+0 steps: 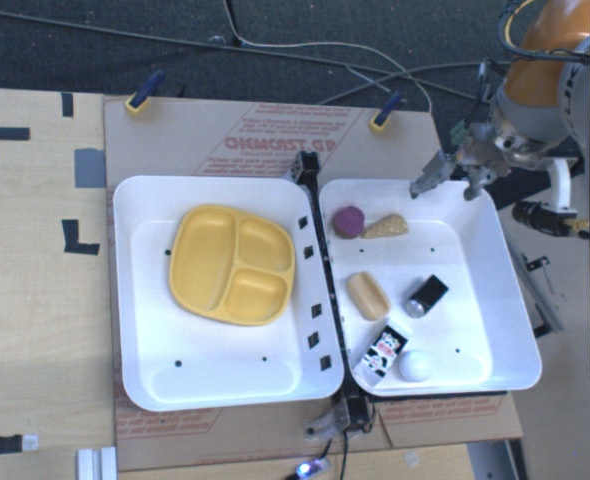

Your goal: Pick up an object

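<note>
The bench is seen from above, light wood on the left, with a cardboard sheet laid on it and clamped at the far edge by two yellow-and-blue clamps. Two white bins are set side by side on the cardboard. The left bin is taken up by a yellow divided plate, lying flat. The right bin is where the small items are found: a purple ball near the far left corner, with a tan cone just beside it; a tan bun lower down; a black block to its right; a black-and-white carton near the front edge, touching a white ball. The arm is seen at the upper right. The claw is held over the far rim of the right bin, fingers spread apart, nothing between them, well apart from every item.
</note>
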Motion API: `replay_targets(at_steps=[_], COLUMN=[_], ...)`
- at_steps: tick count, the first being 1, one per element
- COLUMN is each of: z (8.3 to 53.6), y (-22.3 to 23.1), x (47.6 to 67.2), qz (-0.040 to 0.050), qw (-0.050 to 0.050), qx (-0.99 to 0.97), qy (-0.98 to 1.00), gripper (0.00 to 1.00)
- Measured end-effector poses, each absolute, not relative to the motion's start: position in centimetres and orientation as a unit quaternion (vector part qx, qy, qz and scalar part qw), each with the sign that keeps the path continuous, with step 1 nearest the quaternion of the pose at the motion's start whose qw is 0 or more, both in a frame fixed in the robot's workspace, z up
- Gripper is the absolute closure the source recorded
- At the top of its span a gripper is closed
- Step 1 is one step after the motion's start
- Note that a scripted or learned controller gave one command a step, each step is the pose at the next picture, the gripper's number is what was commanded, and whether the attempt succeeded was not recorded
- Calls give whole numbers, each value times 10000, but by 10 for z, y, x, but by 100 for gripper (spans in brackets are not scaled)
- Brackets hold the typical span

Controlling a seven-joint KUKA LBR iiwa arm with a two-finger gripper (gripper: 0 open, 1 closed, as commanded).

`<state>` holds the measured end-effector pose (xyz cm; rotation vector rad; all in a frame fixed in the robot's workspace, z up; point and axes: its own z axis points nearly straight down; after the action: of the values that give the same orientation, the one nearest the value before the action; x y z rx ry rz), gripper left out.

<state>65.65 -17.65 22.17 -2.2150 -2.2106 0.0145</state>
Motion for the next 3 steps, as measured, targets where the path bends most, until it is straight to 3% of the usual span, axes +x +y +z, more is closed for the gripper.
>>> replay_targets(at_steps=[1, 3], z=[231, 127], y=[-176, -187], x=[659, 653], qz=[6, 24], qw=[3, 17], qx=[-7066, -7069], qy=[-7076, -7073], gripper=[0, 0])
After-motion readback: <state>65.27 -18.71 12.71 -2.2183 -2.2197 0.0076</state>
